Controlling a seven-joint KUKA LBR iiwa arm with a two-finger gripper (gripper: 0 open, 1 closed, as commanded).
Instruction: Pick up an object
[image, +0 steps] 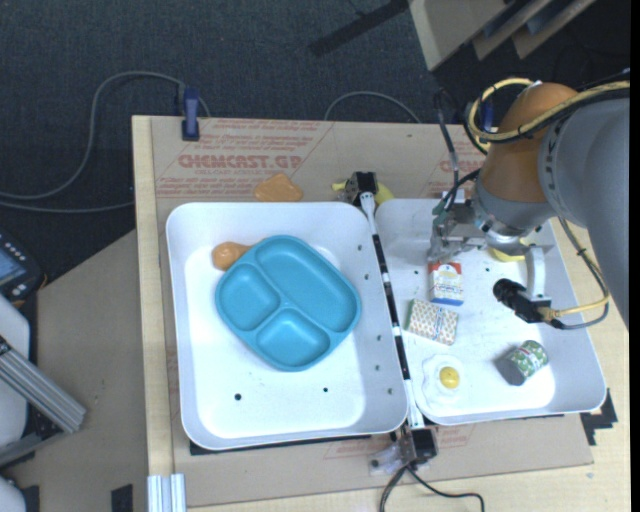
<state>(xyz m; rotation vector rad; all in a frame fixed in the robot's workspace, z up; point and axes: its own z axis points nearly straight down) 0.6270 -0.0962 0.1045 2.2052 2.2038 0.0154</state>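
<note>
From the overhead camera I see the gripper (452, 243) low over the right bin (570, 385), near its far edge and toward the wall it shares with the left bin (200, 400). I cannot tell how far the claw is open, and I see nothing in its grasp.

A small carton (446, 283) lies in the right bin just on the near side of the claw; whether they touch I cannot tell. A patterned packet (433, 322) sits just beside the carton, closer to the near edge. A toy fried egg (445, 377) lies at the bin's near left corner, and a green can (523, 361) toward its near right corner.

In the left bin, a blue divided plate (287, 300) fills the middle, with a small orange piece (226, 255) at its far left rim.
</note>
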